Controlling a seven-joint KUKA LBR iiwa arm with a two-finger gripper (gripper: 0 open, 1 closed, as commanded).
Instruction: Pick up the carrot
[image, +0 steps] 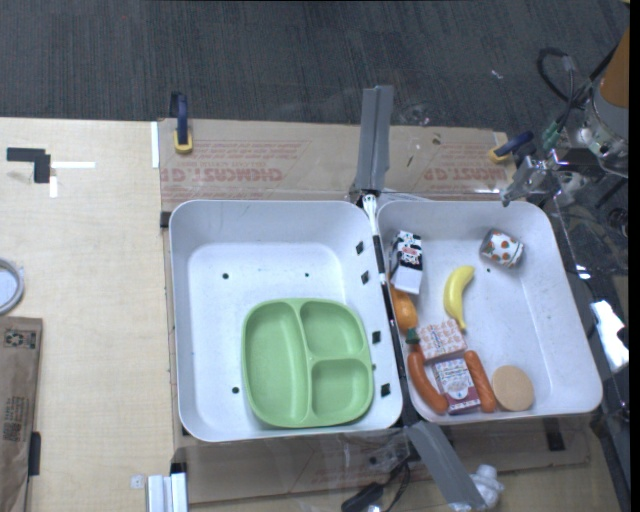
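Note:
The carrot (404, 310) is a short orange piece lying against the left wall of the right bin (560, 330), just below a small black-and-white carton (407, 254). The arm comes in at the upper right corner. My gripper (532, 180) hangs over the far rim of the right bin, well up and to the right of the carrot and touching nothing in the bin.
The right bin also holds a banana (458, 293), a wrapped ball (502, 250), a pink packet (441, 341), red-orange sausages with a label (452, 382) and a round biscuit (513, 388). A green divided plate (306, 362) lies in the left bin (200, 300).

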